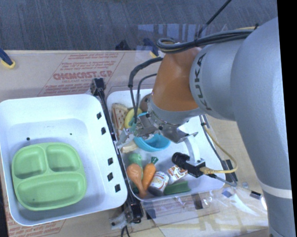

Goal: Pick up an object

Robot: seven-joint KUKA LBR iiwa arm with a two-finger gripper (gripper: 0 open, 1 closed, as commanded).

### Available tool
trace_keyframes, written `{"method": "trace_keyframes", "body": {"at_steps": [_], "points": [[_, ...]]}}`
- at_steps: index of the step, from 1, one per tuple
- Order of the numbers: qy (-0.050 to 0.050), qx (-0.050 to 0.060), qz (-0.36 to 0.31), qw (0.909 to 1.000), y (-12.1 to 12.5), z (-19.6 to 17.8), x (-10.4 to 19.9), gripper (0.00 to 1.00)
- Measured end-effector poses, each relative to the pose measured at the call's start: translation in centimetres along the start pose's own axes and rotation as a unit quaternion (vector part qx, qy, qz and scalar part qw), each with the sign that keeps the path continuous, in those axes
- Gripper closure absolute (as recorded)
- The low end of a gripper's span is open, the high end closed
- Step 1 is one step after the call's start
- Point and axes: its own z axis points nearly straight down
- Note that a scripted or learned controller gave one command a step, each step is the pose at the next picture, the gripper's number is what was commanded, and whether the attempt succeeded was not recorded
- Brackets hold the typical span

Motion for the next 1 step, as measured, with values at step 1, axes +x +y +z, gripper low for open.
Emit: {"method": "trace_keyframes", "body": {"at_steps": [1], "points": [[0.000,-0.001,-0.017,0.9999,-4.63,0.07,-4.15,0.00]]}}
